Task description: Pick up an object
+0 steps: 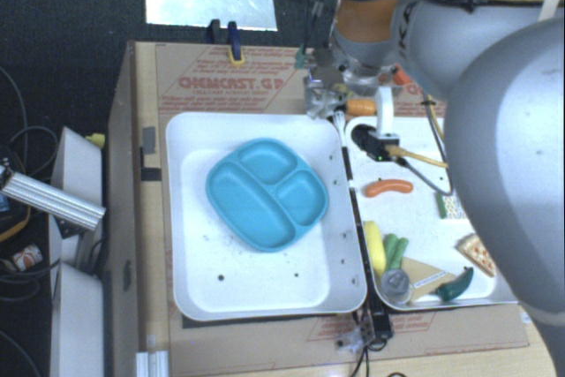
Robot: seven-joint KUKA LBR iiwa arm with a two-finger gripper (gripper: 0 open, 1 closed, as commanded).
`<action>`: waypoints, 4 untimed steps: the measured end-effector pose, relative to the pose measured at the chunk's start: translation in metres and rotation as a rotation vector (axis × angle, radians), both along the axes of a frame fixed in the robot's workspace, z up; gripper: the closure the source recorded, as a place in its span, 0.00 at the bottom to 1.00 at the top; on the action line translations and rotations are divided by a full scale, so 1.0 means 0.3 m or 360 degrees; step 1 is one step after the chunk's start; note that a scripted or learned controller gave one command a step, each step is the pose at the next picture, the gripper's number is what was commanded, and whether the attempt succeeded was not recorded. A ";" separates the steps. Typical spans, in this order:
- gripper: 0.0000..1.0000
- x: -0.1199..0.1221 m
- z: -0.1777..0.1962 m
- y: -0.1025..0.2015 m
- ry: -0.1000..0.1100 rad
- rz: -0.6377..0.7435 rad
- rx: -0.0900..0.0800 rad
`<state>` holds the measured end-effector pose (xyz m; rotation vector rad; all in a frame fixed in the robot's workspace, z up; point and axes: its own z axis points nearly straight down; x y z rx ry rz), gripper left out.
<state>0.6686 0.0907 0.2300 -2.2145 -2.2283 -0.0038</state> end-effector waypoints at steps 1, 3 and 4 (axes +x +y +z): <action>1.00 -0.001 -0.037 0.295 0.0000 0.0000 0.0002; 0.00 -0.179 -0.418 0.471 0.0012 0.0002 0.0008; 0.00 -0.095 0.320 0.385 -0.0009 -0.0004 0.0001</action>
